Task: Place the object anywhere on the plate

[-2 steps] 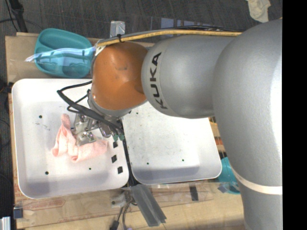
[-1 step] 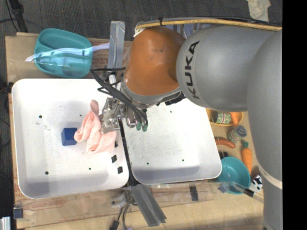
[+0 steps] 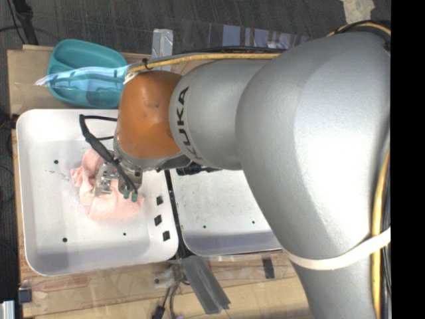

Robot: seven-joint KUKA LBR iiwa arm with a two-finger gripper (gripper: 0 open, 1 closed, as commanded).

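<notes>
gripper [image 3: 118,183]: low in left bin [image 3: 40,244], right over the pink thing
finger state: can't tell, wrist blocks the tips
object: pink soft lump [image 3: 99,201], probably cloth, lying mid left bin under gripper
plate: can't pick one out from here
step: grasp attempt, nothing lifted
next: secure pinch, lift clear, locate plate
right bin [image 3: 226,231]: beside left bin

Grey KUKA arm [image 3: 292,138] enters from right of camera view, large links filling the right half. Orange wrist band [image 3: 147,121] sits left of centre. Gripper [image 3: 119,186] hangs below the band, pointing down and left. Black cable [image 3: 89,133] loops beside the wrist.
</notes>
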